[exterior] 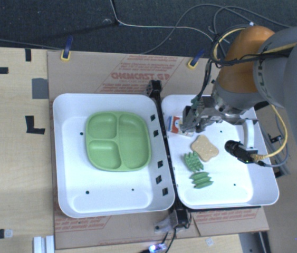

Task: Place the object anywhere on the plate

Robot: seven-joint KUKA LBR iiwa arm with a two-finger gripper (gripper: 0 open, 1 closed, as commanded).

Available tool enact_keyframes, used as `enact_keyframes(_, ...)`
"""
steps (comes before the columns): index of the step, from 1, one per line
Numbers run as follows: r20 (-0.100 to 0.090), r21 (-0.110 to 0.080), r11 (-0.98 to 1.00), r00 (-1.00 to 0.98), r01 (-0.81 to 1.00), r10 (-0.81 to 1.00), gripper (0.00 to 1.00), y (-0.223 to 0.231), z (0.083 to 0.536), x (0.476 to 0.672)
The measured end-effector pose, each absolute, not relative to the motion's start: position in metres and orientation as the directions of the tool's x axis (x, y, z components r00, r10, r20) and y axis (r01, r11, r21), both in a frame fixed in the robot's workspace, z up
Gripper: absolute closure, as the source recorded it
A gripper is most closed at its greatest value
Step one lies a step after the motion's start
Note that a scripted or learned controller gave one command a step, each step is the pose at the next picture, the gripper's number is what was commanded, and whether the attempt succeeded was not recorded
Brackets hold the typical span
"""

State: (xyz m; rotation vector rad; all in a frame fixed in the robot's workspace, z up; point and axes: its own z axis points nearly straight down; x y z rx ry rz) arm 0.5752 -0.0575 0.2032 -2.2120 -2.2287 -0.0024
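A green divided plate (118,140) lies in the left white bin (74,194). In the right bin (254,194) lie a tan slice of toast (205,148), a green ridged piece (193,162) and a green pea pod (201,180). My gripper (192,121) hangs low over the right bin's upper left part, just above the toast and beside a small red and white item (175,124). Its dark fingers point down and left. Whether anything sits between them is hidden.
A black divider (163,141) runs between the two bins. Cables (275,141) loop off the wrist on the right. The bins rest on a cardboard sheet (132,73) held by clamps on the wooden bench.
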Motion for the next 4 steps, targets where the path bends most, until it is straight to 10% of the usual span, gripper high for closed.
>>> enact_keyframes(3,0.002,0.000,0.008,-0.008,1.000,1.000,1.00,0.117,0.227,0.598)
enact_keyframes(4,-0.001,-0.002,0.003,-0.003,1.000,1.000,0.00,0.113,0.226,0.598)
